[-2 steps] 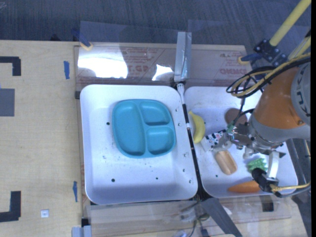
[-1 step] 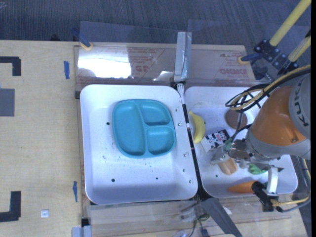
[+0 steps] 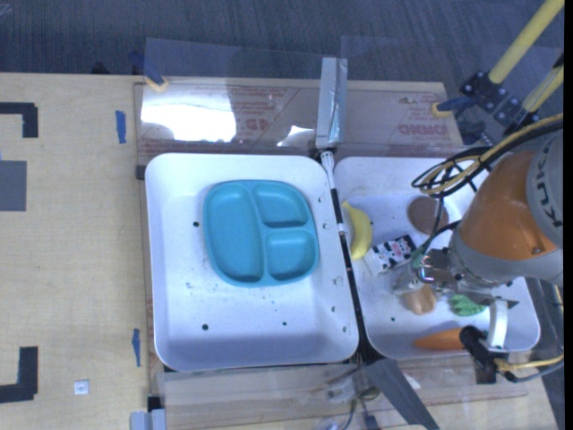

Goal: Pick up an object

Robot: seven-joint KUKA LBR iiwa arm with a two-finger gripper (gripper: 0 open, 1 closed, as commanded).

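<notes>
The right bin (image 3: 385, 330) holds several small items. A yellow banana (image 3: 359, 229) lies by its left wall, with a black and white packet (image 3: 392, 252) beside it. A brown round piece (image 3: 423, 212) sits further back. A tan bread-like piece (image 3: 417, 302), a green item (image 3: 466, 306) and an orange carrot (image 3: 436, 339) lie toward the front. My gripper (image 3: 424, 271) hangs low in this bin, just above the tan piece and to the right of the packet. The arm's orange band (image 3: 506, 218) hides the bin's right part.
The left bin (image 3: 179, 312) holds a blue divided plate (image 3: 260, 231). A ridge (image 3: 343, 258) separates the two bins. Black cables (image 3: 457, 164) loop above the right bin's back. A clear sheet (image 3: 233, 110) stands behind the bins.
</notes>
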